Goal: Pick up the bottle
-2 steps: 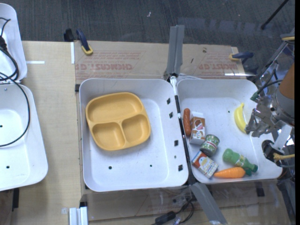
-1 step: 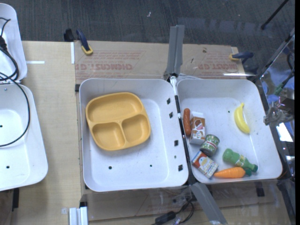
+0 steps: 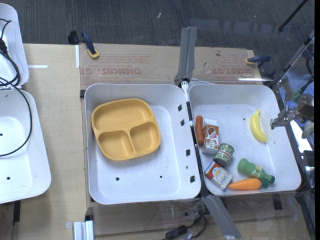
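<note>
a: where's the bottle (image 3: pixel 255 171)?
b: lying on its side in the right bin (image 3: pixel 235 100), near that bin's front right corner. it's green, cap end toward the right wall.
a: anything touching it?
b: the carrot (image 3: pixel 245 185) lies just in front of it, along the front wall, close enough that i can't tell if they touch.
a: what else is in there?
b: a banana (image 3: pixel 257 126) near the right wall, a sausage (image 3: pixel 200 129) by the left wall, two small cartons (image 3: pixel 211 137) (image 3: pixel 218 175), and a can (image 3: pixel 224 154) between them.
a: and the fingers (image 3: pixel 278 121)?
b: at the right bin's right rim, just beside the banana, well apart from the bottle. too small and blurred to tell open or closed.
a: left bin (image 3: pixel 135 191)?
b: a yellow tray (image 3: pixel 126 128) with three compartments, toward its back left.
</note>
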You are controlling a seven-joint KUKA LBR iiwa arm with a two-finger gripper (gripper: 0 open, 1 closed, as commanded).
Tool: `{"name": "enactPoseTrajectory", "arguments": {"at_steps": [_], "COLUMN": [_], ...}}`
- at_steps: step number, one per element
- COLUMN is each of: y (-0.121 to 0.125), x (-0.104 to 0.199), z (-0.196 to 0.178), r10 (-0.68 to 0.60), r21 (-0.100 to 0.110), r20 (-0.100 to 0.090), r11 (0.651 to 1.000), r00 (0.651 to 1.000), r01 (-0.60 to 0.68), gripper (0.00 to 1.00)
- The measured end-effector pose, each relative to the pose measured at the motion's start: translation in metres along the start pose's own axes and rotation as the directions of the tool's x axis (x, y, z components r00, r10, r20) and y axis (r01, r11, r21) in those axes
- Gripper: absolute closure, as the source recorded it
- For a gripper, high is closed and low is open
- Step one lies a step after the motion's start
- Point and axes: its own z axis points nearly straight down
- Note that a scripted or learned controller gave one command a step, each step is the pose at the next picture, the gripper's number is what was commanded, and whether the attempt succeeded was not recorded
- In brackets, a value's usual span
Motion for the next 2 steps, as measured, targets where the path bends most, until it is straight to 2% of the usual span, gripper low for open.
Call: {"name": "enactPoseTrajectory", "arguments": {"at_steps": [1, 2], "y": [-0.0212, -0.0210], "x": [0.0201, 0.0200], "z": [0.1519, 0.1516], "r10": [0.140, 0.140], "r21": [0.004, 0.003], "r20": [-0.002, -0.002], "r11": [0.990, 0.990], "r00": [0.990, 0.990], "r01": [-0.140, -0.140], "gripper": [0.00, 0.00]}}
